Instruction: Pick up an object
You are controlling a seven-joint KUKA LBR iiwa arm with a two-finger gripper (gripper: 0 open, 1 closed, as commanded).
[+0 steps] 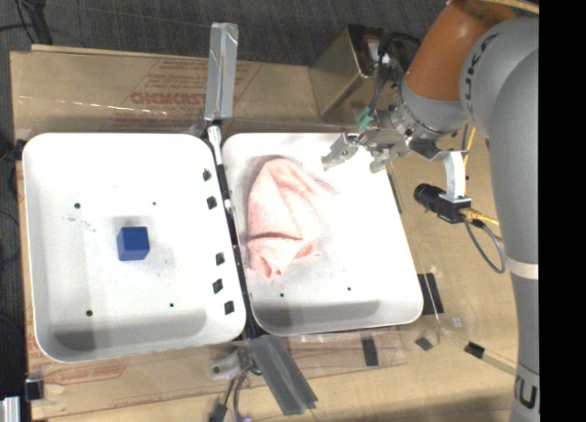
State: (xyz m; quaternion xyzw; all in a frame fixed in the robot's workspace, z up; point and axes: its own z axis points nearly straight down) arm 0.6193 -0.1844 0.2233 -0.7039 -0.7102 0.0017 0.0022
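A crumpled pink cloth [279, 214] lies in the right bin [385, 255], toward its left side. A small blue cube [134, 243] sits in the left bin [55, 191], near its middle. My gripper [353, 160] hangs over the far part of the right bin, just up and right of the cloth's top edge. Its two fingers stand spread apart, open, with nothing between them. The left fingertip [330, 159] is close to the cloth's upper corner; whether it touches I cannot tell.
A metal divider clamp [221, 72] stands at the far edge between the bins. A brown box [343, 68] sits behind the right bin. A black cable connector [438, 200] hangs from the arm by the right bin's right rim.
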